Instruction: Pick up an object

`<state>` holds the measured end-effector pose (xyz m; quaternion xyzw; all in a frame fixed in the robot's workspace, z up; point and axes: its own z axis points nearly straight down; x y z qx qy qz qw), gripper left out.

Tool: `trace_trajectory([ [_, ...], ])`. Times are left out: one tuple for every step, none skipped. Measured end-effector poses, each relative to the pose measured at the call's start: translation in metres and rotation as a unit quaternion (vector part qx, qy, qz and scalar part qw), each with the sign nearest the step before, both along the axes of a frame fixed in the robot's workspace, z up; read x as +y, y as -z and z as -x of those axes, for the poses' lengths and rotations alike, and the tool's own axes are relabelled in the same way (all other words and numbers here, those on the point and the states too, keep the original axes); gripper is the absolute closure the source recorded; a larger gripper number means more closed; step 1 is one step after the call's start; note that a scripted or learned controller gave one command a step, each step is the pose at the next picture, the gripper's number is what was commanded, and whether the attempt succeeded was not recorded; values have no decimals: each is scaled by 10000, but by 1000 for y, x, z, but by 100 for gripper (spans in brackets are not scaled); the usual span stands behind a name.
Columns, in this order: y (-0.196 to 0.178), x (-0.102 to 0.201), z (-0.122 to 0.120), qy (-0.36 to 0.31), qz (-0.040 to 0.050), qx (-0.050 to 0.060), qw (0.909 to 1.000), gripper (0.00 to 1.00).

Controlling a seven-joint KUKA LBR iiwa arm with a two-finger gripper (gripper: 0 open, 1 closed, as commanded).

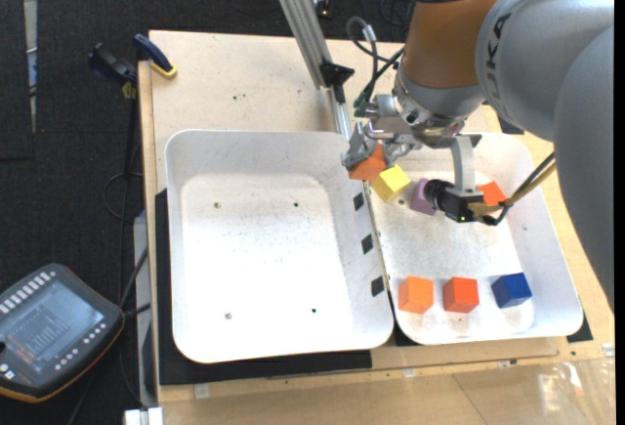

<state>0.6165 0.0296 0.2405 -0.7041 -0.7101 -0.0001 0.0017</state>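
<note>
A handheld control screen [49,330] lies off the bench's near left corner. Three cubes stand in a row along the near edge of the right bin [547,252]: an orange cube [417,294] nearest the bin's near left corner, a red cube [461,294] just beside it, and a blue cube [511,289] towards the near right corner, a little apart from the red one. The left bin [254,247] sits against the right one, their rims meeting along the middle. Farther back in the right bin a yellow cube [391,184] rests close to the left edge, with a purple piece [421,196] just to its right and an orange-red block [492,192] beyond that, partly hidden by the arm's fittings. Just behind the yellow cube, over the line where the two bins meet, the gripper [365,159] hangs with its fingers pinching an orange block [370,168], which sits tilted and touches or nearly touches the yellow cube. On the bench [244,81] a metal pole [298,3] slants away behind the bins, and a blue and yellow clamp [146,57] grips the far left corner.
</note>
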Motion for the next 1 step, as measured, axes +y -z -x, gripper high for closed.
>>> trace_trajectory([
  [7, 45, 6, 4, 5, 2, 10000, 100],
])
